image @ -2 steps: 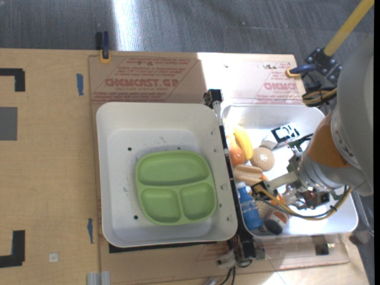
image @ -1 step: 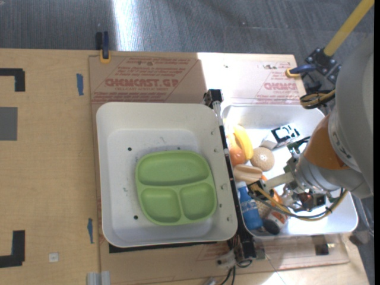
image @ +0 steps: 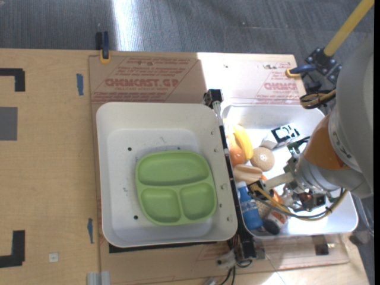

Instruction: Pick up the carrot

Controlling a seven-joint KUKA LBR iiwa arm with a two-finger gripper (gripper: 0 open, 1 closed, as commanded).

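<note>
In the right-hand bin point(image: 347, 215), where the arm point(image: 338, 153) reaches in from the right, my claw point(image: 274, 196) sits low among a crowd of small things. The left bin point(image: 113, 159) holds a green divided plate point(image: 176, 186) and nothing I need.

I cannot pick out the carrot with certainty. An orange rounded piece point(image: 237, 154) lies against the bin's left wall beside a yellow banana point(image: 243, 140), with a pale egg-like ball point(image: 262, 158) and a tan bread-like roll point(image: 248, 172) just below. A thin orange sliver point(image: 270, 199) also shows right at the claw, and that may be the carrot instead. A blue item point(image: 250, 212) lies below it.

To do this step well, I judge I should confirm the target first, then close only around it, keeping clear of the roll and the blue item, which sit close enough to be caught by mistake.

As for the claw, wires and hardware clutter it, so I cannot tell how far it is parted or whether anything sits within it.
</note>
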